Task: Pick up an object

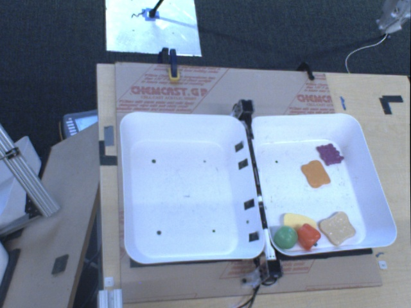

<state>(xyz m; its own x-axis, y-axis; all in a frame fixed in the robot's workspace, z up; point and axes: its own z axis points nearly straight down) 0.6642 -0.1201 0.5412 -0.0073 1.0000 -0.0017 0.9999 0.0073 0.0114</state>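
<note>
The right bin (369, 172) holds several toy foods. A purple grape bunch (329, 153) and an orange slice-shaped piece (315, 173) lie near its far right side. Along its near edge sit a yellow cheese wedge (297, 220), a green ball (285, 237), a red pepper-like piece (309, 236) and a tan toast slice (337, 228). A pale grey part that looks like my gripper (393, 10) hangs at the top right corner, far behind the bins and well away from every object.
The left bin (138, 172) sits beside the right one, joined by black clips. A shiny metal plate (152, 17) lies beyond the bench. A yellow clamp (173, 66) grips the far edge. A white cable (359, 50) trails at the top right. An aluminium rail (26, 178) stands left.
</note>
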